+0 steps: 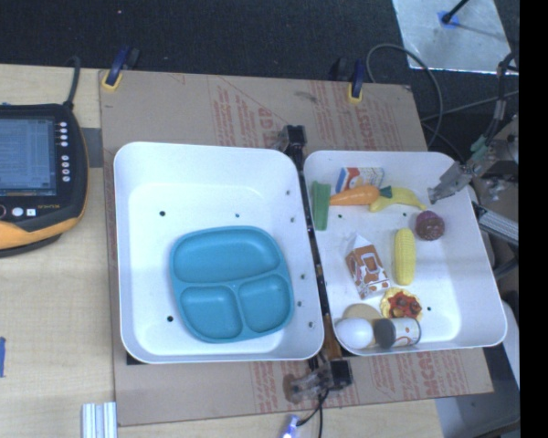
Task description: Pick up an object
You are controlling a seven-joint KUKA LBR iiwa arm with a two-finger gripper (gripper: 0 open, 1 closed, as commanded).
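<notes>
Nearest, white egg lies well apart from fingers, whose spread I cannot tell.

Open floor right of the corn, clutter leftward.

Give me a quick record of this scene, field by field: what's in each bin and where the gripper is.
left bin: blue divided tray
right bin: carrot, banana, corn cob, dark round item, snack packet, white egg
gripper: above the right bin's far right corner, beside the banana's tip
holding: nothing seen between its fingers
bench, left: tablet controller
</notes>
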